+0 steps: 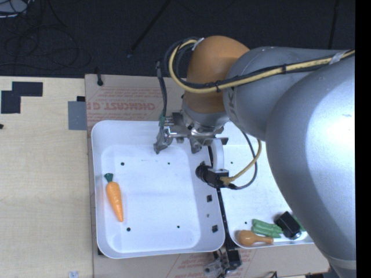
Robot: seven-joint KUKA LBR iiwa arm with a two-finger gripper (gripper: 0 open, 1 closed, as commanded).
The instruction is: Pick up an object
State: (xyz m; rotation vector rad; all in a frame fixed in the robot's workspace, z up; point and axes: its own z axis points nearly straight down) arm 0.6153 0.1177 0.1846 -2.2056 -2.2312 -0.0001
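Observation:
An orange toy carrot [114, 199] with a green top lies near the left wall of the left bin [151, 242]. My gripper [175, 146] hangs over the far right part of that bin, well away from the carrot. Its two fingers stand apart, so it is open with nothing between them. In the right bin [264, 178], at the near edge, lie a green bean-like piece [267, 229], an orange pear-shaped piece [253, 238] and a small black object [288, 225]. The arm hides much of the right bin.
The big grey arm with its orange band [211, 68] covers the right side of the view. A cable [232, 181] loops below the wrist over the divide between the bins. Cardboard [124, 100] lies under the bins; the wooden bench [40, 184] spreads to the left.

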